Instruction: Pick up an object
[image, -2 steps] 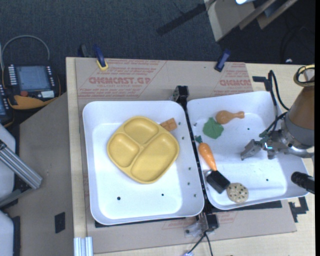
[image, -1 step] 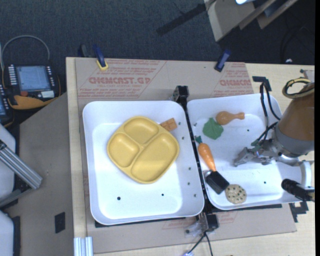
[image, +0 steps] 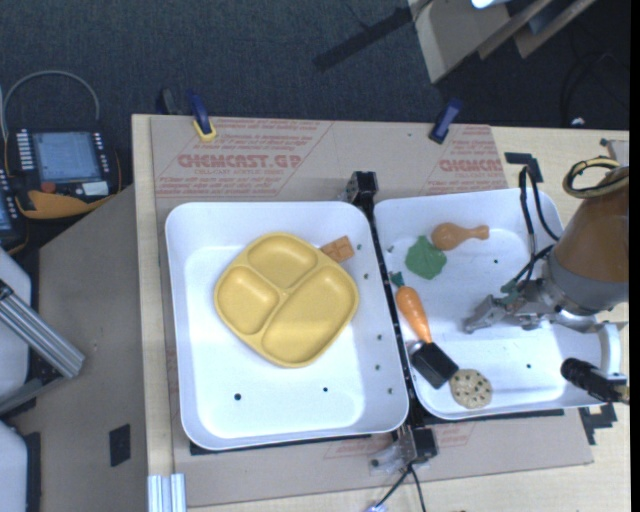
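Note:
My gripper (image: 470, 323) hangs over the middle of the right bin (image: 520, 395), pointing left. Its fingers meet at the tips, and nothing is between them. Left of it lies an orange carrot (image: 413, 312), a short gap away. A green broccoli piece (image: 425, 259) and a tan chicken drumstick (image: 459, 236) lie toward the bin's far side. At the near left corner are a black block (image: 434, 364) and a chocolate-chip cookie (image: 470, 388).
The left bin (image: 270, 410) holds a yellow divided plate (image: 286, 297), with a small brown piece (image: 338, 248) at its far right edge. A black divider (image: 385, 300) runs between the bins. The arm's orange band (image: 600, 240) and cables (image: 535, 215) overhang the right bin's right side.

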